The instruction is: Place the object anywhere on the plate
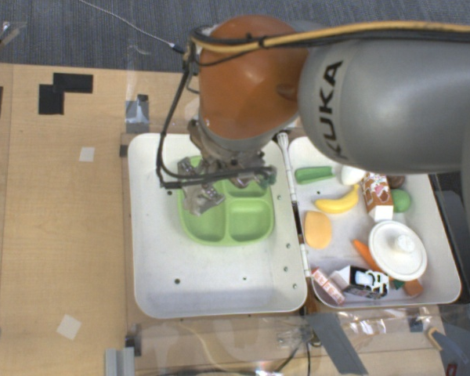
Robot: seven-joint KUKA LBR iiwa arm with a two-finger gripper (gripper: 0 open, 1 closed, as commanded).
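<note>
Hovering over the green plate [227, 222] in the left bin [153, 272], the gripper [206, 196] sits low at the plate's upper-left part, arm coming in from the right with the orange band above it. Cannot tell the gripper state, the metal parts blur into each other and the wrist hides much of it. Nothing clearly seen held, so cannot confirm a carried object. Plate compartments that show look bare, no item resting on them as far as visible; part of the plate is hidden under the wrist. Candidate objects sit in the right bin [446, 284]: banana [338, 202], orange piece [318, 230], green stick [313, 174], white lidded cup [398, 249], carton [376, 194]. Judgement: task at placing stage or a failed grab, not done yet; release and retreat left.
</note>
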